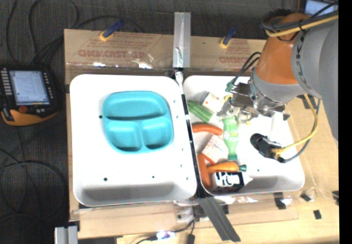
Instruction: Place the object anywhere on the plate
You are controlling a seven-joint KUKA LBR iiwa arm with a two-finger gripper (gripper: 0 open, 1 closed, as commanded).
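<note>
A turquoise plate (137,119) with three compartments lies in the left bin (93,177). The right bin (275,177) holds a heap of objects along its left side. Among them a pale green bottle (230,137) lies with its dark cap pointing towards the front. My gripper (235,109) hangs over the right bin, just above the bottle's far end. Whether it touches the bottle is hidden by the wrist.
An orange carrot-like piece (207,127), a green piece (198,110), a small white box (212,99), another orange piece (205,170) and a black-and-white box (227,180) lie around the bottle. A black cable plug (260,144) hangs by the wrist. A ridge divides the bins.
</note>
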